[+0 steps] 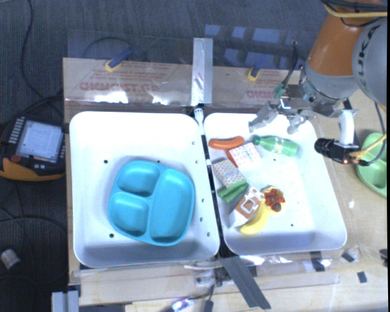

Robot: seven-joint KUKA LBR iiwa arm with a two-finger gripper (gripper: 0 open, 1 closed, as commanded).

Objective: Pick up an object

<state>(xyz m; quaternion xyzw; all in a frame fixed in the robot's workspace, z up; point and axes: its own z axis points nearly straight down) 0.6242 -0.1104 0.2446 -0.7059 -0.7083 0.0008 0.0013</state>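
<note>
The right bin (312, 200) holds a pile of small things: an orange sausage (226, 142), a green bottle (276, 145) lying on its side, a red-and-white box (244, 155), a checkered box (225, 171), a green piece (233, 190), a small orange-and-white box (249, 204), a red cluster (274, 197) and a yellow banana (257, 221). My gripper (279, 120) hangs over the bin's far edge, just above and behind the bottle. Its fingers are spread open with nothing between them.
The left bin (91, 142) holds a blue divided plate (153, 200). A raised divider (208, 174) separates the two bins. A handheld controller (32, 147) lies off the bench at the left. A light green object (377, 164) sits at the right edge.
</note>
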